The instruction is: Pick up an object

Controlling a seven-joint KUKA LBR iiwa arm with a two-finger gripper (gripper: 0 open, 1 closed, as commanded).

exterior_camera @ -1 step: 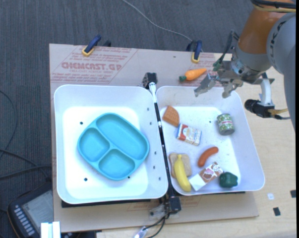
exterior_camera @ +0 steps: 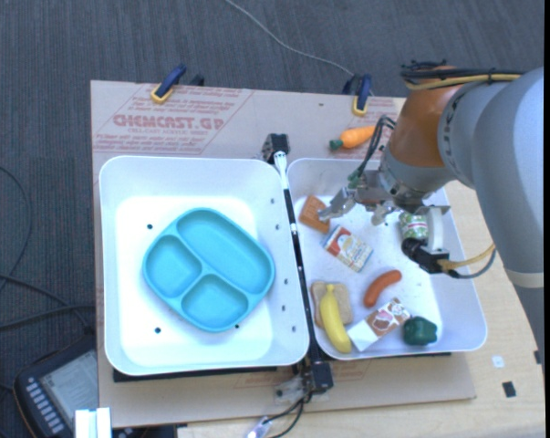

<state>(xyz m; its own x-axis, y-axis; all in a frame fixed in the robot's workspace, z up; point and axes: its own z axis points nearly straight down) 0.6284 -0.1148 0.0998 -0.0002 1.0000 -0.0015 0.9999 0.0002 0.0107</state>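
A pale cardboard-covered bench (exterior_camera: 165, 135) stands on dark grey carpet (exterior_camera: 74, 26) and carries two shallow white bins side by side. The left white bin (exterior_camera: 129, 176) holds a light-blue three-compartment plastic plate (exterior_camera: 209, 268). The right white bin (exterior_camera: 466, 322) holds a yellow banana (exterior_camera: 334, 318), a red sausage-shaped toy (exterior_camera: 382, 286), a green pepper-shaped toy (exterior_camera: 420, 331), a small printed carton (exterior_camera: 348, 248) and an orange block (exterior_camera: 312, 213). An orange carrot toy (exterior_camera: 356, 137) lies on the bench just beyond that bin's far rim. The grey arm with its orange band (exterior_camera: 419, 126) reaches in from the right, its wrist over the right bin's far half. The two-finger gripper (exterior_camera: 359, 207) hangs with fingers spread apart, clamping nothing, one fingertip close beside the orange block. Objects crowd the near half of the right bin.
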